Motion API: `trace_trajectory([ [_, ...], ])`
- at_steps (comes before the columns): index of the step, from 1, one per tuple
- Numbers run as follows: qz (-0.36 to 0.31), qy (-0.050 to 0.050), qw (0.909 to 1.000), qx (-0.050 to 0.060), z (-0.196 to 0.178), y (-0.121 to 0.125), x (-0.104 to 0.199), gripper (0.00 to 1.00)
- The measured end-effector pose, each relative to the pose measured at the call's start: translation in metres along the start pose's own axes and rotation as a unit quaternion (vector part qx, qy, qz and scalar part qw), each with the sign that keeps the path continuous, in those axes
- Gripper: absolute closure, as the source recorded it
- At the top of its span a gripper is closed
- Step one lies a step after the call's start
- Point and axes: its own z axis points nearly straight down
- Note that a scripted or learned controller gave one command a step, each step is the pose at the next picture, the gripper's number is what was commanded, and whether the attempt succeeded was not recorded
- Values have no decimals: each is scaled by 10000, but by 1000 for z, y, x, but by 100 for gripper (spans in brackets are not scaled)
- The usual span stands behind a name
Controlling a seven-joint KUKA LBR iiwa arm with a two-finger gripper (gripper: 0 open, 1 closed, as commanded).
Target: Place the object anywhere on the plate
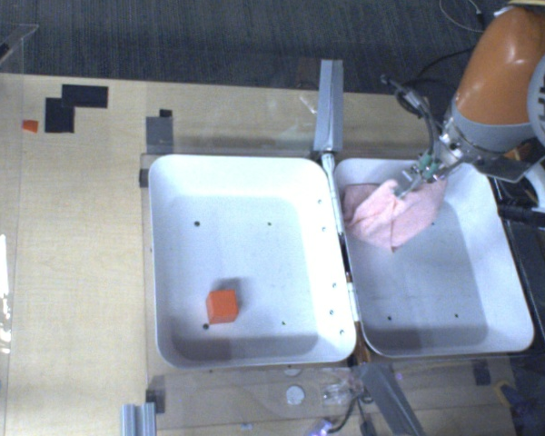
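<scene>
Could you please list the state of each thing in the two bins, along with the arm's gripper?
Pink cloth: crumpled, partly lifted at its upper right corner, rest lying in the right bin.
Gripper: at the cloth's raised corner; cloth appears pinched there.
Orange block: resting flat, alone, low in the left bin.

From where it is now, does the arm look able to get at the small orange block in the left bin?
Probably yes: the small orange block sits alone on the left bin's open floor, but the gripper is over the pink cloth in the right bin.
</scene>
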Motion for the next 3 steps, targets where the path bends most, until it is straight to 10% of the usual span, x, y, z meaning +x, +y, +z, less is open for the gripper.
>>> trace_trajectory([
  [1, -25, 0, 10000, 1, -3, 3, 0, 100],
  [2, -2027, -2, 9792, -10, -14, 37, 35, 100],
  [3, -3944, 0, 9189, -17, -7, 79, 78, 100],
])
